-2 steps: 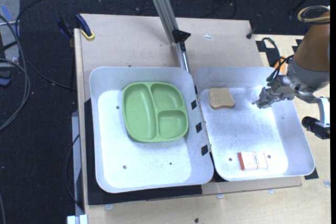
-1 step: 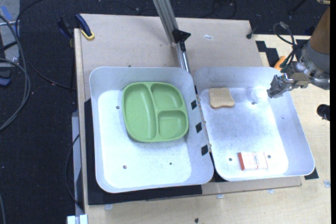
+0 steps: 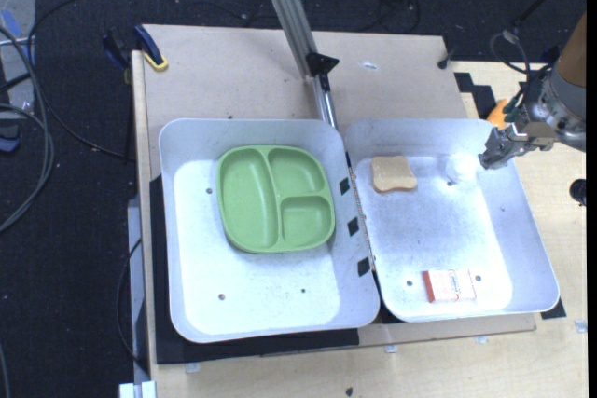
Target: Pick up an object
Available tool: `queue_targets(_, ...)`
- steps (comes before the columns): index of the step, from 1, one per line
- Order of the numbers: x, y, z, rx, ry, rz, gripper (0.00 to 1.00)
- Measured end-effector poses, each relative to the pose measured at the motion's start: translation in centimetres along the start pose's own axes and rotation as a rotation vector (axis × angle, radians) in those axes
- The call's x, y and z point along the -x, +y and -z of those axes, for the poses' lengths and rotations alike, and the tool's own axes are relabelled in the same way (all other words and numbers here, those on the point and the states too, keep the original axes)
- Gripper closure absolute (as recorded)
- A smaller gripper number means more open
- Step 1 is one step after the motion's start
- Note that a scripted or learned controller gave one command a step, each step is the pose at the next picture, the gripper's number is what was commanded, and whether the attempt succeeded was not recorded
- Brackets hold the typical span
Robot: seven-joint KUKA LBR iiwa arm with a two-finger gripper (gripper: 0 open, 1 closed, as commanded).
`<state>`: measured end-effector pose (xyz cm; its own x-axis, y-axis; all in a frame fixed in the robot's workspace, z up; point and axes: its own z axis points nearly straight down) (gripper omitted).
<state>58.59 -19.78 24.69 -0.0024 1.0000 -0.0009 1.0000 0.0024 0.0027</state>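
I see the end effector (image 3: pixel 494 154) at the right bin's (image 3: pixel 522 228) far right rim; I cannot tell its grip state. The bread slice (image 3: pixel 393 173) lies far-left in that bin, a small box (image 3: pixel 451 285) near its front edge.

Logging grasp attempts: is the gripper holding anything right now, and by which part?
Nothing is held. The gripper sits at the right bin's far right edge, apart from the bread slice and small box.
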Motion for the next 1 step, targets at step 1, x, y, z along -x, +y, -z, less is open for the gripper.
queue_targets(1,-5.43,0.14,0.78,-0.002,0.002,0.004,1.0)
